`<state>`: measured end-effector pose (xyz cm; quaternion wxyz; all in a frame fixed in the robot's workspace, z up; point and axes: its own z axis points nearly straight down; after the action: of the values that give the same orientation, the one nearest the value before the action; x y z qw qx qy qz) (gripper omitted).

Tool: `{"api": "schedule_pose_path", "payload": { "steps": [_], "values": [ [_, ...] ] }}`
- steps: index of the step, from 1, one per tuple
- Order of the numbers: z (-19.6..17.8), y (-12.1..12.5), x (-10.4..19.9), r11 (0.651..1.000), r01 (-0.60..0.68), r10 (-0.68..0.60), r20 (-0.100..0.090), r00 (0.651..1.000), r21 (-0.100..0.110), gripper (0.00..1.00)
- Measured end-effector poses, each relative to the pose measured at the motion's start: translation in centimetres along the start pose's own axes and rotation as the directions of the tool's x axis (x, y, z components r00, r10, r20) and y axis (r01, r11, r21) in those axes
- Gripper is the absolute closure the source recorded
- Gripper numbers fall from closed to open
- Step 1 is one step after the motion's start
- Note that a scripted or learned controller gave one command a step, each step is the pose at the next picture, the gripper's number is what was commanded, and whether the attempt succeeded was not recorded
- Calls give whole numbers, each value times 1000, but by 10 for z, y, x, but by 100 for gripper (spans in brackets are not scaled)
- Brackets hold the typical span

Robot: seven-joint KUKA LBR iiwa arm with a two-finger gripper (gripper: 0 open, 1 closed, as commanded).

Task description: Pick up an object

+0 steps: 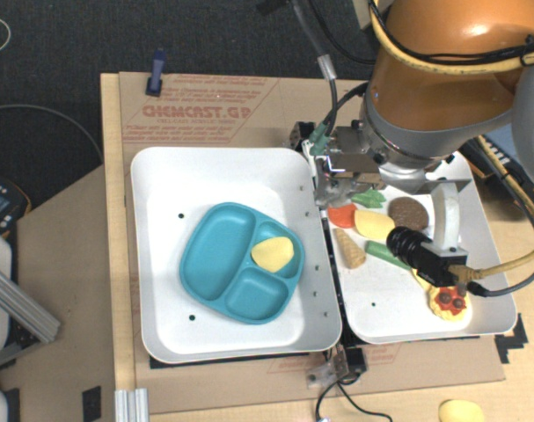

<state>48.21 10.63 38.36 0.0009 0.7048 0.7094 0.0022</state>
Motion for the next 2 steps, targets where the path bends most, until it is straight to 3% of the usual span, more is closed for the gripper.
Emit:
{"api": "schedule_pose_path", "payload": {
  "steps": [2],
  "values": [
    [-20,1,-3,1000,-4,4,1,1000,-3,100]
  ]
}}
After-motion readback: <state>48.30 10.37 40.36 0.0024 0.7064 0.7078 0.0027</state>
